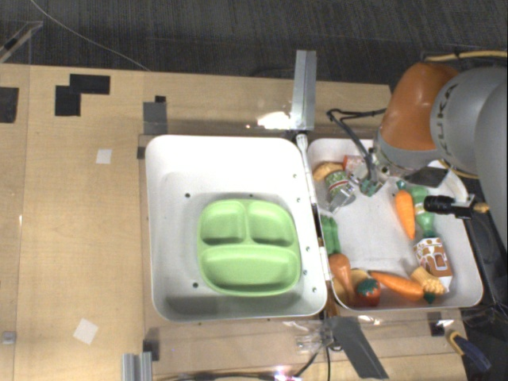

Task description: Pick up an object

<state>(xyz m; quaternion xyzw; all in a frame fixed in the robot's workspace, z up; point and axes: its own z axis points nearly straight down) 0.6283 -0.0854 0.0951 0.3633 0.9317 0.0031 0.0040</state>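
My gripper (347, 189) is low in the back left corner of the right bin (474, 288), under the grey arm with its orange band (417, 105). It is right against a small tin with a green label (336, 181); I cannot tell whether it holds the tin. Other objects lie in this bin: an orange carrot (405, 212) just right of the gripper, a second carrot (394, 283) along the front, a small brown and white carton (432, 256), a green vegetable (329, 233) by the left wall, a sausage (340, 267) and a red fruit (367, 290).
The left bin (171, 173) holds a green divided plate (248, 246). A metal post (304, 90) stands behind the wall between the bins. The arm covers the right bin's back right corner. Wooden bench top extends to the left.
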